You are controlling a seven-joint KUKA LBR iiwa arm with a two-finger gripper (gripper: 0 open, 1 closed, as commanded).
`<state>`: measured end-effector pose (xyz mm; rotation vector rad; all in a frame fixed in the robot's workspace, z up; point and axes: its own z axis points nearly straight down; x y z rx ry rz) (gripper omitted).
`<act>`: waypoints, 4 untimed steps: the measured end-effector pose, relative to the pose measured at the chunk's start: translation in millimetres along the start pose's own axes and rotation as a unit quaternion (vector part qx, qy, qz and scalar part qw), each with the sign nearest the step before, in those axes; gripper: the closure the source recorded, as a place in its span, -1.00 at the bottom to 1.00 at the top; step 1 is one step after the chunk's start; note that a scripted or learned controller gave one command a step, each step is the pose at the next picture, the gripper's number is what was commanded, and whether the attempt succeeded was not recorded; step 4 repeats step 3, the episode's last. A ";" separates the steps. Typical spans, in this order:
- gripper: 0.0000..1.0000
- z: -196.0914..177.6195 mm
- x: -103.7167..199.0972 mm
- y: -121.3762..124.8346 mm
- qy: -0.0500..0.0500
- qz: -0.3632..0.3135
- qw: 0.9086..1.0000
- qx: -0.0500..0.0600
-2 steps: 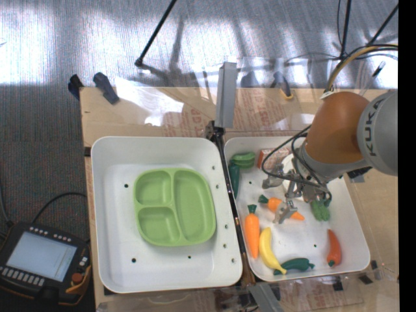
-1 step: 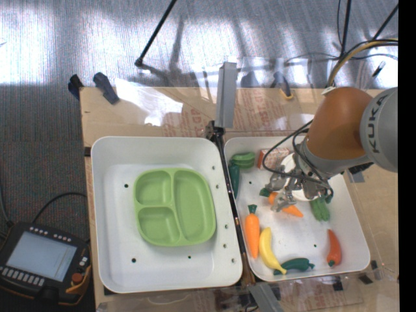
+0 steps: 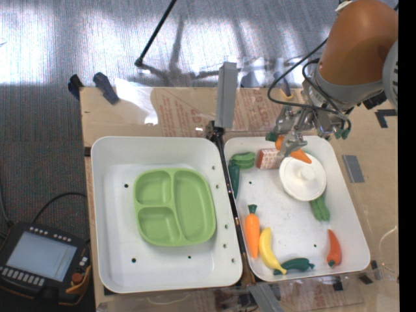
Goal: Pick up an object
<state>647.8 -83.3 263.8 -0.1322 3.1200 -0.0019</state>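
Sunlit grey ribbed floor [image 3: 78, 38], cardboard-topped bench [image 3: 175, 112].

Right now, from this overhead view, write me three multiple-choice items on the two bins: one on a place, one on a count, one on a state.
1. Where does the green divided plate lie?
A. in the left bin
B. in the right bin
C. on the floor

2. How many compartments does that plate have?
A. two
B. three
C. five

3. How does the banana lie in the right bin?
A. standing on end
B. flat on the bin floor beside the carrot
C. on top of the white lid

Key: 1 A, the plate sits in the middle of the left bin. 2 B, three hollows show: two small ones and one long one. 3 B, it lies flat on the floor just right of the carrot.
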 end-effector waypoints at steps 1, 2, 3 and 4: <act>1.00 3.5 26.4 71.1 0.008 0.037 0.999 -0.002; 1.00 -5.4 17.5 28.4 0.007 -0.109 0.994 -0.002; 1.00 30.1 0.6 43.3 0.009 -0.171 0.985 -0.004; 1.00 30.1 0.6 43.3 0.009 -0.171 0.985 -0.004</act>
